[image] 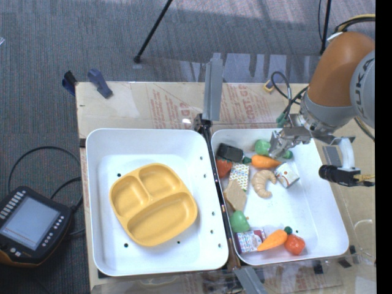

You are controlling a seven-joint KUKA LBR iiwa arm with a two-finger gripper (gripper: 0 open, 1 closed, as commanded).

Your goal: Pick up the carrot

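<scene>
Two orange toy carrots lie in the right bin [318, 225]. One carrot [266, 162] lies near the bin's back, its green top pointing left. The other carrot [272, 240] lies at the front edge, between a red-and-white box [249, 241] and a red tomato [295, 245]. My gripper [279, 149] reaches down from the right and hangs just above and right of the back carrot, very close to it. I see nothing lifted in it.
Around the back carrot are a green toy [262, 146], a black block [229, 152], a croissant [264, 183], a small white carton [286, 176] and a bread slice [236, 195]. The left bin [104, 158] holds a yellow divided plate [153, 204].
</scene>
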